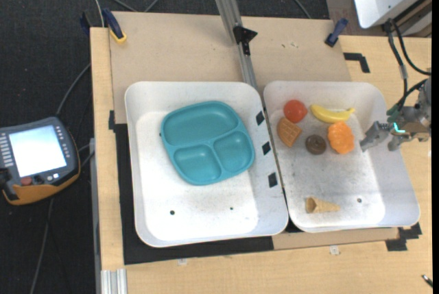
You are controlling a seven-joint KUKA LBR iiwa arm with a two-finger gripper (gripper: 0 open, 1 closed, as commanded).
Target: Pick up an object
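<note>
The end effector [382,137] is seen at the right bin's [384,214] right wall, beside an orange fruit [341,138]; its opening cannot be told.

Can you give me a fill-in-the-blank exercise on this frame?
1. The teal tray lies in the ____ bin.
2. The banana lies in the ____ bin.
3. The gripper is nearest the ____.
4. The cone lies ____ from the other food.

Missing words: left; right; orange; apart
</note>
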